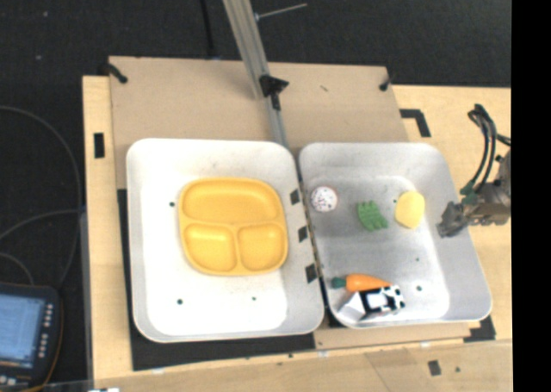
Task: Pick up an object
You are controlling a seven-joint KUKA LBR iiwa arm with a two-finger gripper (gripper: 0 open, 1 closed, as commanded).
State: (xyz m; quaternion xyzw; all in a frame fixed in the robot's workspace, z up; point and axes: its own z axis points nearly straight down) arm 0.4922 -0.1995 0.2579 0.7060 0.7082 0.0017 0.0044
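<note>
Beige worktop bears two white bins. The left bin holds a yellow tray. The right bin holds a lemon, green block, carrot, black-white item and speckled ball. The pincer sits at the right bin's right rim, just beside the lemon; whether it is apart or together I cannot tell.

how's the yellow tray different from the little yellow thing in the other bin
The yellow tray is broad, flat and split into three compartments; the small yellow object is a compact rounded lump with no compartments. The tray lies alone in the left bin; the lump shares the right bin with a green block and a carrot. Both are yellow and lie untouched.
</note>
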